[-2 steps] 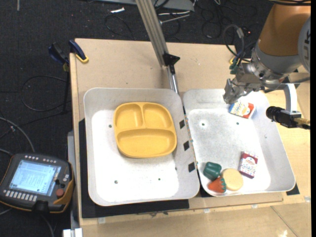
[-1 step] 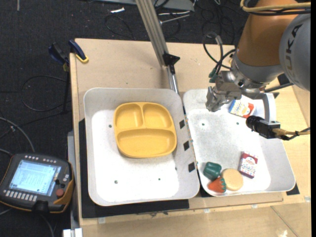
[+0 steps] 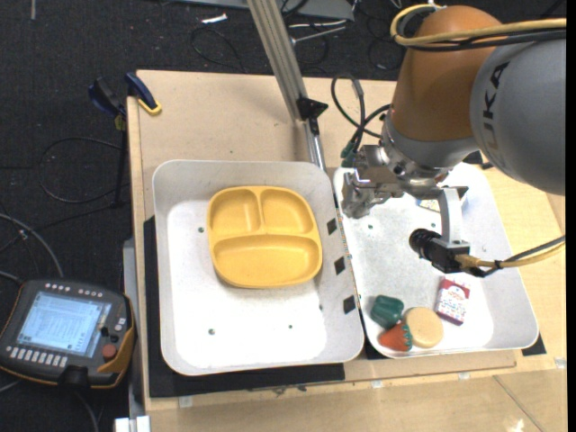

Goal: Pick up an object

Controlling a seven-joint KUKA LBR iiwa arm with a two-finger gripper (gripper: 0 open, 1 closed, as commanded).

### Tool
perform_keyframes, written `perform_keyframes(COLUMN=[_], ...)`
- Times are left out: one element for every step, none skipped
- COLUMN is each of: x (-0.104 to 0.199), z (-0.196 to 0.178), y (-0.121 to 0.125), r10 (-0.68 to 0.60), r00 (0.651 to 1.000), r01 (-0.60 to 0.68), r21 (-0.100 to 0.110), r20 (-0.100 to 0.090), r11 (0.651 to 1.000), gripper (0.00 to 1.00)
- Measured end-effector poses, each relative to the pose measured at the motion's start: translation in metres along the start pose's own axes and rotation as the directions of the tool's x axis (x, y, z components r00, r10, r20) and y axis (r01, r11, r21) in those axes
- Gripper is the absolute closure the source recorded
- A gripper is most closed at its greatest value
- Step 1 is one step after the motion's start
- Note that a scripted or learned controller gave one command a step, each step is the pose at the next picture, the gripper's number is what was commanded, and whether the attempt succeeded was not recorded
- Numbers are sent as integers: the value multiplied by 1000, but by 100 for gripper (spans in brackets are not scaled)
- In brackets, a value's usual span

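Observation:
The right bin (image 3: pixel 504 331) holds a small cluster near its front edge. In it are a green object (image 3: pixel 387 309), a red-orange object (image 3: pixel 393 337), a tan round object (image 3: pixel 424 328) and a small red-and-white box (image 3: pixel 453 300). My gripper (image 3: pixel 356 196) hangs over the far left part of the right bin, close to the wall between the two bins. It is well back from the cluster, and nothing shows in its grasp. A yellow divided plate (image 3: pixel 264 237) lies in the left bin (image 3: pixel 180 331).
A slanted metal pole (image 3: pixel 281 48) rises behind the bins and ends near the divider. The arm's black fitting and cable (image 3: pixel 436 248) hang over the middle of the right bin. A teach pendant (image 3: pixel 61 329) lies on the floor at the lower left.

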State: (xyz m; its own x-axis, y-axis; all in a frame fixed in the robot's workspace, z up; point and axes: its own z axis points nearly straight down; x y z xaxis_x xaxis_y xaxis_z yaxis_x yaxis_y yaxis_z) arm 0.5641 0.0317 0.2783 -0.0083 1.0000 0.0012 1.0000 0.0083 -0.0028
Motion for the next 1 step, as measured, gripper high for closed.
perform_keyframes(x=[43], z=[13], y=[-10], r10=[1], r00=[1000], r01=[-1], r21=[-1], r20=[0], r11=[1000], gripper=[100])
